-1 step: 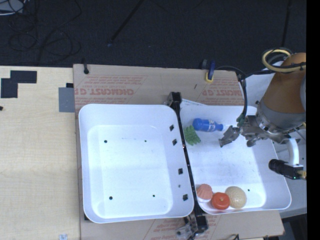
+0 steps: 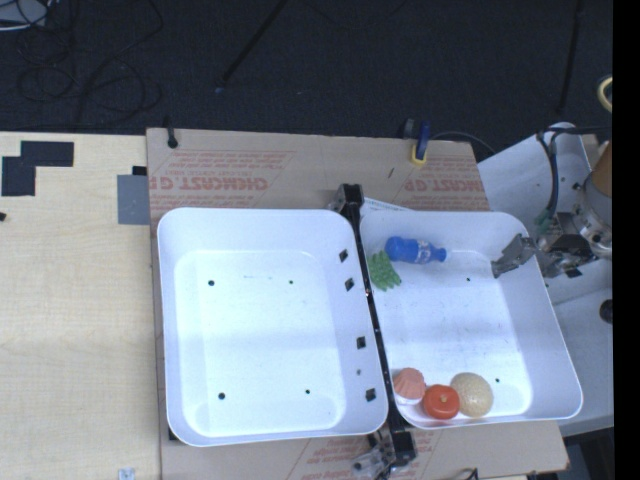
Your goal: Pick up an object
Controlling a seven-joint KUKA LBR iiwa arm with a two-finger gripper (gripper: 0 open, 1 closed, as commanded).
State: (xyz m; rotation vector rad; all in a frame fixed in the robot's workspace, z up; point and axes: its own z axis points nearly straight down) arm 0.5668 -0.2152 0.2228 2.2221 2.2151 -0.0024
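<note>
Fingers' state cannot be told; the gripper (image 2: pixel 520 253) hangs at the right bin's (image 2: pixel 535 328) far right rim. Inside lie a blue bottle (image 2: pixel 414 251) beside a green piece (image 2: pixel 384 269), with three round objects (image 2: pixel 441 396) clustered at the near edge.

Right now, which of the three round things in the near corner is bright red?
The middle one, between the pale pink piece and the beige ball.
</note>
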